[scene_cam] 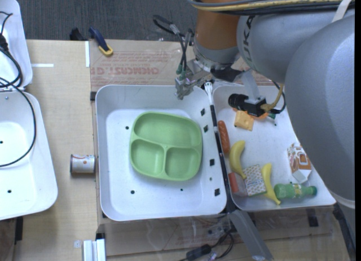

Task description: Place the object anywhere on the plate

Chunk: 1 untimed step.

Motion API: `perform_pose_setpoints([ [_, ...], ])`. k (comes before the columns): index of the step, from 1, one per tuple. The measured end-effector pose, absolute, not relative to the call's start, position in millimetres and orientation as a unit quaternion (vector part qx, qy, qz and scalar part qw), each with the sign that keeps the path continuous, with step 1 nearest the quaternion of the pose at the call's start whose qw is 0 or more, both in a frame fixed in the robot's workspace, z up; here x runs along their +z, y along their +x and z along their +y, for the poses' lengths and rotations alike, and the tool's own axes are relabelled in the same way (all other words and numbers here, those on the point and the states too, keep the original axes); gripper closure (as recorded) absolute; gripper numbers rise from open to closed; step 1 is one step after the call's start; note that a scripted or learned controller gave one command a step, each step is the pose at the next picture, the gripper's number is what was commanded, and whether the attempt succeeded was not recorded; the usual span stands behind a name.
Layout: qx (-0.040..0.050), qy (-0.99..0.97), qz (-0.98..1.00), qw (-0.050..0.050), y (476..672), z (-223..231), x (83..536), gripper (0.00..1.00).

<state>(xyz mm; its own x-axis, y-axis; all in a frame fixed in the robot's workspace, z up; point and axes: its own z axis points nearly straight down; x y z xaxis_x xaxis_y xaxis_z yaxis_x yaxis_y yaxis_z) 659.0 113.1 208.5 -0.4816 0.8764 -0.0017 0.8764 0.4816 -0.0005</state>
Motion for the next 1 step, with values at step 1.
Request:
perform_pose_setpoints([
  [1,-0.0011,0.526,0.850,0.000,601.5,122.0,202.6,1.00],
])
